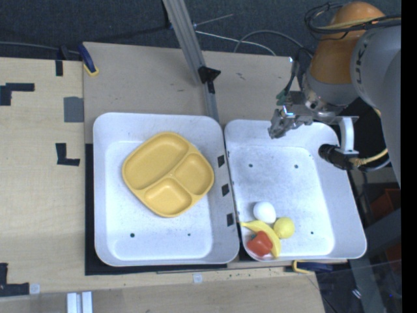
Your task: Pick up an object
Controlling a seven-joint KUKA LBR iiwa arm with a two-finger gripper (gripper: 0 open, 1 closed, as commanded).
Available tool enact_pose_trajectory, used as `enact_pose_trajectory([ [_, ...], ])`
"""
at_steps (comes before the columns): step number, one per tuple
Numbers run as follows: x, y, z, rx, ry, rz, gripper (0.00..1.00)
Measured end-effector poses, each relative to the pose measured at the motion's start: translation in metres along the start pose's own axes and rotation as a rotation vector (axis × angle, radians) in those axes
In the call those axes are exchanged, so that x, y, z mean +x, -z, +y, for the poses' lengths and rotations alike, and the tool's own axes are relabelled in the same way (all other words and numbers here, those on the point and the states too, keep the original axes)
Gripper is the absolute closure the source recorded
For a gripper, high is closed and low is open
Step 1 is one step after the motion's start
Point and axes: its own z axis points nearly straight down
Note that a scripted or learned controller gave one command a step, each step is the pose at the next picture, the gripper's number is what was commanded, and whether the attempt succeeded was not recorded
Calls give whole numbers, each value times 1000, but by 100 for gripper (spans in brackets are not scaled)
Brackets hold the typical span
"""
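Observation:
My gripper [279, 126] hangs over the far edge of the right bin [339, 201], well away from the objects. A small cluster lies in the bin's near left corner: a white ball [264, 210], a small yellow ball [284, 227], a yellow banana-shaped piece [259, 227] and a red piece [260, 243] touching it. Nothing is visible between the fingers.
The left bin [111, 240] holds a yellow three-compartment plate [168, 173]. A grey metal bar [186, 34] slants from the top down to the divide between the bins. Cables trail behind the right bin, near the arm.

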Motion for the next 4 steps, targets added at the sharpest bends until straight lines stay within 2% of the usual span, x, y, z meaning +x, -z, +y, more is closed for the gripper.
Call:
enact_pose_trajectory([
  [1,1,30,1,3,0,0,100],
  [2,59,15,6,8,4,1,100],
  [4,177,18,14,6,6,2,100],
])
